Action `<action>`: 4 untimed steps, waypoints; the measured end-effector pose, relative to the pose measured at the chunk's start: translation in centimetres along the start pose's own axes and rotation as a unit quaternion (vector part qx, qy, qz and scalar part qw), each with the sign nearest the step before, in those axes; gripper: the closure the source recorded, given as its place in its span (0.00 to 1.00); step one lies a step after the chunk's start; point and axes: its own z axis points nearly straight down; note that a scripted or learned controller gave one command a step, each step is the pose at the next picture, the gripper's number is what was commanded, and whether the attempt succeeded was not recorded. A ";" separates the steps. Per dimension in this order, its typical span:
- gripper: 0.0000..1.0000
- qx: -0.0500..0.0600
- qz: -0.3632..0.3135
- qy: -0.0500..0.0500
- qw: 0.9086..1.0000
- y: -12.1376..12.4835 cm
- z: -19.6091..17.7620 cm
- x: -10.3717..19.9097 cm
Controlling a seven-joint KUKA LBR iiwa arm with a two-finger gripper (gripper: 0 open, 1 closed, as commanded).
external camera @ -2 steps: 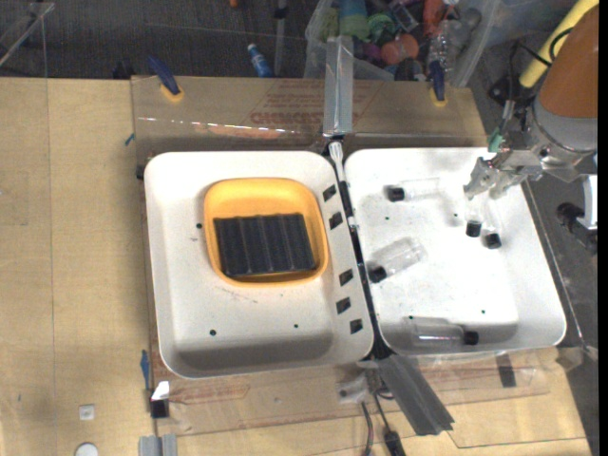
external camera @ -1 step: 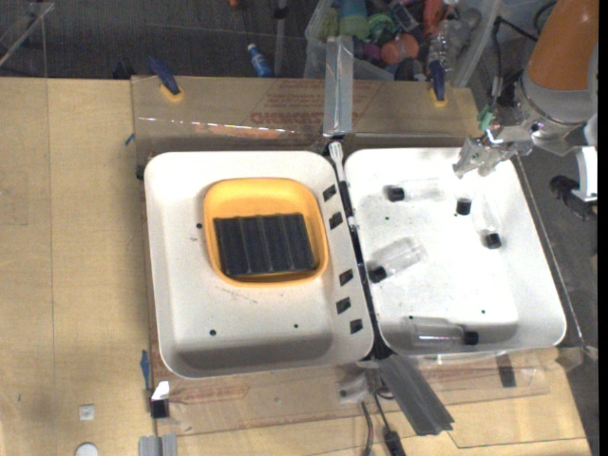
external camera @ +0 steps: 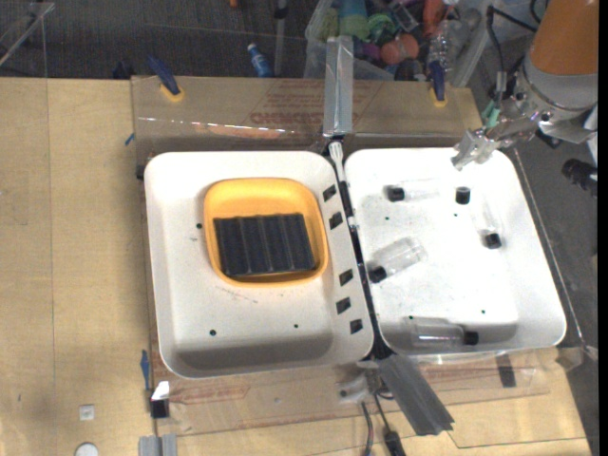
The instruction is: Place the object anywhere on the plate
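From the overhead camera, the arm (external camera: 570, 36) sat at the upper right, above the far right corner of the right bin (external camera: 532, 302), with the gripper (external camera: 472, 150) reaching down and left over that corner. It was blurred and pale against the bin, so whether it was open or closed, or had hold of anything, could not be told. The plate (external camera: 217, 198), yellow with a dark ridged block (external camera: 264, 245) lying on it, lay in the left bin (external camera: 180, 331), well apart from the gripper, across the divider and to the gripper's left in this view. In the right bin lay several clear vials with black caps: one vial (external camera: 397, 257) near the divider, its long axis slanting up to the right, another vial (external camera: 442, 332) lying along the near wall, and small dark caps (external camera: 394, 194) scattered toward the far side. Which of these was the object could not be told. Any carry to the plate would probably run leftward across the divider.
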 end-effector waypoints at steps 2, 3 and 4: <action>1.00 0.000 -0.074 0.000 0.997 -0.4 -4.5 -1.3; 1.00 0.000 -0.105 0.000 0.994 -1.3 -8.8 -4.2; 1.00 -0.001 -0.219 -0.002 0.976 -2.4 -12.6 -8.0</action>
